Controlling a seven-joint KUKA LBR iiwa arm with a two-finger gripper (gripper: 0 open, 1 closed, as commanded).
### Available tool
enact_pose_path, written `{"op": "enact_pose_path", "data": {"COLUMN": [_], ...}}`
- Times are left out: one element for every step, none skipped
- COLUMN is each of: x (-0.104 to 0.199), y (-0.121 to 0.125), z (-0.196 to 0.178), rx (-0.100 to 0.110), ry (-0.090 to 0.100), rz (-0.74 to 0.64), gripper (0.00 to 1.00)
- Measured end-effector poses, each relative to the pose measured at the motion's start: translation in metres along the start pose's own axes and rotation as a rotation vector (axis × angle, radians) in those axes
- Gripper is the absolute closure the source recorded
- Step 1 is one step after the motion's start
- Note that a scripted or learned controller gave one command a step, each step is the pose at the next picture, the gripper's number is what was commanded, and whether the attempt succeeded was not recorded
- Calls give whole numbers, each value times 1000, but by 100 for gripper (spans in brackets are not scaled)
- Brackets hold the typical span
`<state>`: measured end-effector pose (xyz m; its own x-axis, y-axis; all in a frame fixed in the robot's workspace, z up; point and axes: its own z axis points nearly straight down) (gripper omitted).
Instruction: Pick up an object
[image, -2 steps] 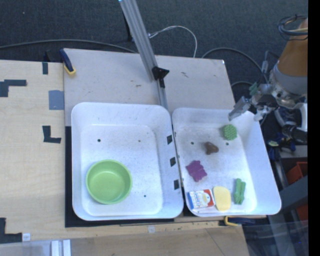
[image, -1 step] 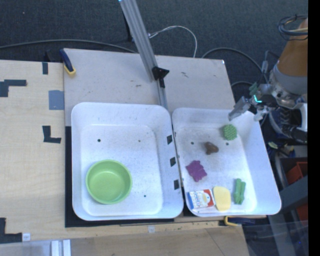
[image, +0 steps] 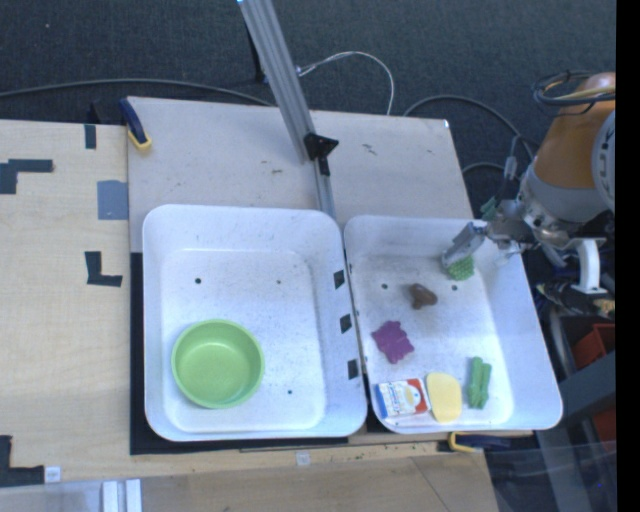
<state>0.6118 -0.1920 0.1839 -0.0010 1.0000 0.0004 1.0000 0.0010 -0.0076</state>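
Your arm (image: 575, 150) reaches in over the table's (image: 230, 150) right edge; two white bins sit side by side, the left bin (image: 240, 225) holding one green bowl (image: 217, 363) near its front left corner; the right bin (image: 500, 300) holds six small things. The end effector (image: 462, 255) pinches a small green object (image: 460, 267) near that bin's back right corner; the hold looks shallow, so a lift could shake it loose.

A lime-green bowl (image: 217, 363) sits in a speckled white bin (image: 160, 300); nearby, a purple block (image: 393, 341) and yellow soap (image: 444, 396).
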Motion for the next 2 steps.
{"op": "enact_pose_path", "data": {"x": [5, 6], "y": [0, 0], "z": [45, 97], "rx": [-1, -7], "ry": [0, -2], "rz": [-1, -1], "gripper": [0, 0]}}
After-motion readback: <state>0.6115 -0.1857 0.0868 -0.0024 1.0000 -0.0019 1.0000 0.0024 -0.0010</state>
